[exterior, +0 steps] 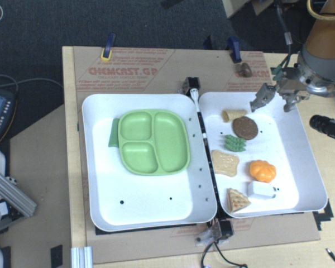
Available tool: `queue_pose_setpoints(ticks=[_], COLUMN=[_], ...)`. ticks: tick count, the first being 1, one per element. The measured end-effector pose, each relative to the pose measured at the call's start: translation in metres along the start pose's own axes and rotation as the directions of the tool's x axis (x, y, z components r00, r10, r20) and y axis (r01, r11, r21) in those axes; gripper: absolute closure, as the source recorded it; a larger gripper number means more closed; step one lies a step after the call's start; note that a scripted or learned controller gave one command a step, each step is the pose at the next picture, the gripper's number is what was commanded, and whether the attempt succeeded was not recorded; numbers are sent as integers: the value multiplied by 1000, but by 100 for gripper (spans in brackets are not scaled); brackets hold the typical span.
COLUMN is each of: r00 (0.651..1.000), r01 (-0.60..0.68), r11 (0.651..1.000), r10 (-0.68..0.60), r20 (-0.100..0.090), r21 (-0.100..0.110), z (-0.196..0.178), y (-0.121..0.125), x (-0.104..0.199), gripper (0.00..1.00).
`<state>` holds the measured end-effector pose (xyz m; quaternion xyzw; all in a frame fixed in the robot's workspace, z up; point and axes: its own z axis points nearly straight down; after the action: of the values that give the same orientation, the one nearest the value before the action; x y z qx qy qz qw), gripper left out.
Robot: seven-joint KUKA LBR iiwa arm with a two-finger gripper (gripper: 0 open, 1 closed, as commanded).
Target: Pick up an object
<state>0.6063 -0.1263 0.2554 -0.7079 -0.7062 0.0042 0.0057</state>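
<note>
My gripper (pixel 275 99) hangs over the back of the right bin (pixel 307 149), its two fingers spread apart with nothing between them. Below and to its left lie a tan roll (pixel 232 115) and a brown round patty (pixel 245 128). Further forward in the same bin sit a green leafy piece (pixel 234 143), a beige bread slice (pixel 224 162), an orange fruit (pixel 262 171), a white block (pixel 262 190) and a pizza wedge (pixel 238 200).
The left bin (pixel 100 194) holds a green three-compartment plate (pixel 153 142). Blue and yellow clamps (pixel 107 47) grip the board's back edge. A small brown object (pixel 245 69) lies on the board behind the right bin.
</note>
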Motion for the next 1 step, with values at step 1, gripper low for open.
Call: queue_pose_setpoints(ticks=[1], r00=[1000], r01=[2], r11=[1000], r10=[-2], r20=[2], r21=[-13], z=[-7], y=[2], x=[0], gripper=[0])
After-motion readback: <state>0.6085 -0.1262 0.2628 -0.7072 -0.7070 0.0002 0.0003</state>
